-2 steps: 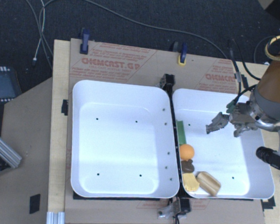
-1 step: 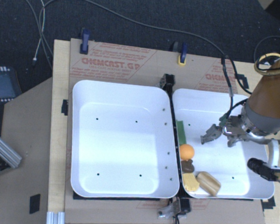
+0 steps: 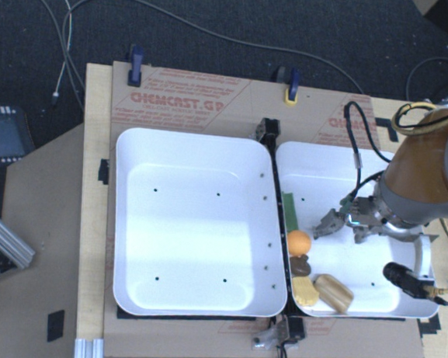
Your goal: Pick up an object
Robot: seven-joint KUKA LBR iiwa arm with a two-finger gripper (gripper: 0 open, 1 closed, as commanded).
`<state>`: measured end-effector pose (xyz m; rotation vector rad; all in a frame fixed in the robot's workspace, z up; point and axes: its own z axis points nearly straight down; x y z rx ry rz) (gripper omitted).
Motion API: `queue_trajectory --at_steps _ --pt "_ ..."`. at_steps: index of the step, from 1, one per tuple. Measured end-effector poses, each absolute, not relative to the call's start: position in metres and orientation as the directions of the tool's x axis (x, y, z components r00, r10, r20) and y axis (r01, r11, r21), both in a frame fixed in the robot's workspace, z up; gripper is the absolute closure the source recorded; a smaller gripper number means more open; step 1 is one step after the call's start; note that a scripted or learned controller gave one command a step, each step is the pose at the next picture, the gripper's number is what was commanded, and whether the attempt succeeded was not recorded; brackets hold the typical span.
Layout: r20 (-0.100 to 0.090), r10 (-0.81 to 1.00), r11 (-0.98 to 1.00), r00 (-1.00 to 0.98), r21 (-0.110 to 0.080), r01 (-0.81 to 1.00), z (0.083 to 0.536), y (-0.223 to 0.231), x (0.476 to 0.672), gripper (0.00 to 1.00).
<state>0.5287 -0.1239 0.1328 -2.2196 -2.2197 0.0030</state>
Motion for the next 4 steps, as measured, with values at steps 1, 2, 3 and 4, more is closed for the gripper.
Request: queue_trajectory --at_steps 1,2,3,4 --pt "0.001 1.000 0.000 0.000 -0.004 1.000 0.086 -0.124 0.528 0.00" --pt "0.000 1.000 0.000 0.000 0.001 1.000 0.098 -0.124 0.529 1.00" --pt "-0.001 1.000 0.000 0.000 0.004 1.000 0.147 -0.126 0.521 1.00" --pt "-0.001 1.000 0.001 -0.001 0.005 1.000 0.190 -0.125 0.527 1.00"
